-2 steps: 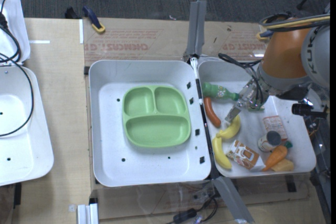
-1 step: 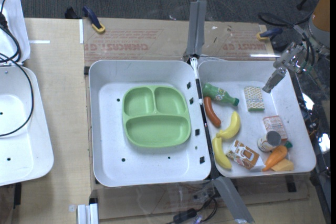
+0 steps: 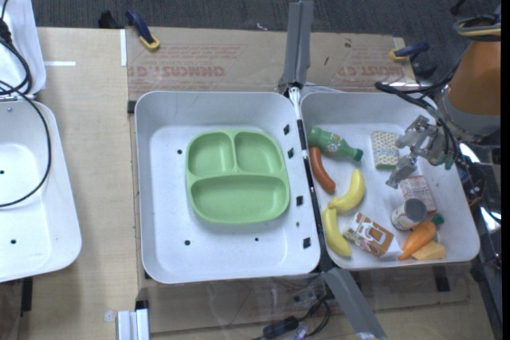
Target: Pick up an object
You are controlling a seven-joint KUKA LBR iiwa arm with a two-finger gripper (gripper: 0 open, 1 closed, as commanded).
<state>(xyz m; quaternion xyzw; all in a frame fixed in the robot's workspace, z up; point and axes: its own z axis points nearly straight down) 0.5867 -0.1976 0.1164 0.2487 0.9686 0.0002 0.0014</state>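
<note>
Now | gripper [image 3: 410, 151] over right bin [image 3: 470, 239] | near carton [image 3: 417, 190], can [image 3: 408, 213], bottle [image 3: 335, 143]

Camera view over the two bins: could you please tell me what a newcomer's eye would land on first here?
The light green divided plate stands out at once, lying alone in the middle of the left bin. Next comes the colourful clutter in the right bin: a banana, a green bottle, a sausage and a carrot. The end effector hangs over that bin's far right part.
</note>
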